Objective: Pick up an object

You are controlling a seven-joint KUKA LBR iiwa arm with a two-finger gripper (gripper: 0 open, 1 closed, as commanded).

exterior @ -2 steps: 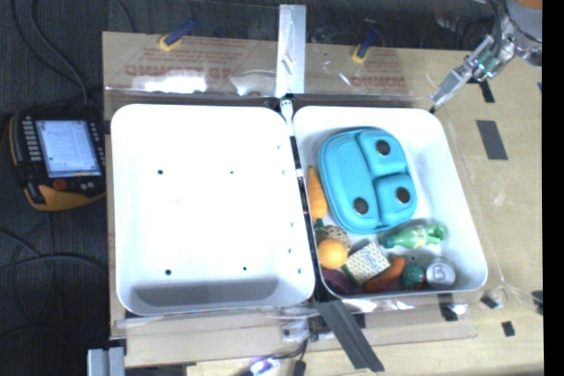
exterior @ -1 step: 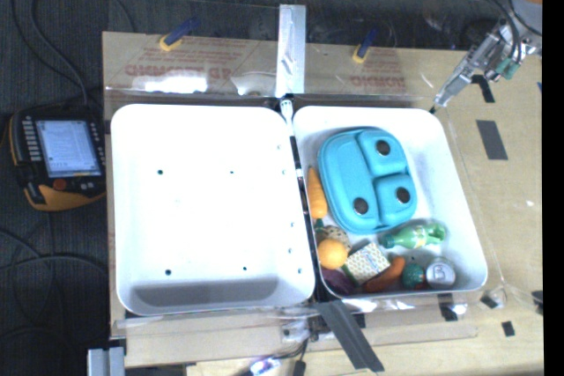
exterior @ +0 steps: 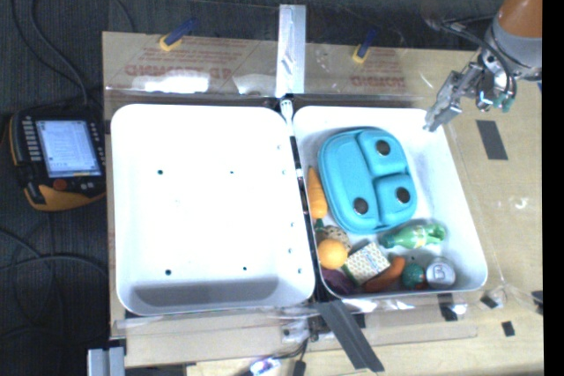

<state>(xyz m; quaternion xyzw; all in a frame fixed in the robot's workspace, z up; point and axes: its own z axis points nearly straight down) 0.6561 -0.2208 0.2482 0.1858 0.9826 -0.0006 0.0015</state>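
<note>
Nearest the camera, along the front wall of the right bin [exterior: 467,216], small things lie heaped and half hide one another: an orange ball [exterior: 332,254], a checkered block [exterior: 367,261], a dark purple piece [exterior: 335,280] tucked under them, a red-orange piece [exterior: 388,275], a dark green lump [exterior: 412,276] and a silver can end [exterior: 440,274]. What the purple and red pieces are I cannot make out; each shows just an edge. A green bottle [exterior: 412,235] lies on its side just behind the can. An orange strip [exterior: 316,194] stands against the bin's left wall, partly covered by the blue tray [exterior: 367,178], which lies tilted and takes up the middle of the bin. The left bin [exterior: 207,207] sits beside it, their walls touching at the divider.

Off the bench at the left rests a handheld pendant [exterior: 55,156] with a lit screen, its cable running off the top edge.

My gripper [exterior: 449,106] hangs over the bin's far right corner, above the rim, well apart from the tray and the heap. My fingers [exterior: 438,114] seem spread somewhat, with bare bench showing between them, though they are small and blurred here. Nothing sits between them and they touch nothing. My arm [exterior: 522,4] is cut off by the frame's upper right.
</note>
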